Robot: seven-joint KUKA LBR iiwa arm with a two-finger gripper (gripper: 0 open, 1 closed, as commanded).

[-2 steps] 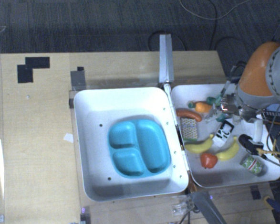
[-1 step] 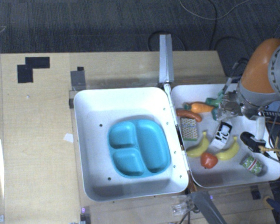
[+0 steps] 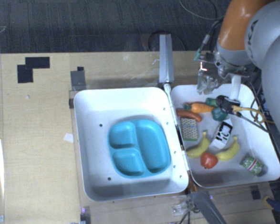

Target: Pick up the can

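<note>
Big grey round arm [image 3: 272,52] with an orange band [image 3: 238,16] and thin black cables [image 3: 204,6] near the wrist.

blue divided tray [image 3: 138,147] in left bin [image 3: 86,137], green can [image 3: 252,164] in right bin [image 3: 273,171]

Grey arm with orange band [image 3: 253,24]: cut off by top and right picture edges. Pincer [image 3: 208,84] at far end of right white bin [image 3: 273,171]: blurred, finger state unreadable. Small green can [image 3: 252,164], near-right corner: label too small to read.
</note>
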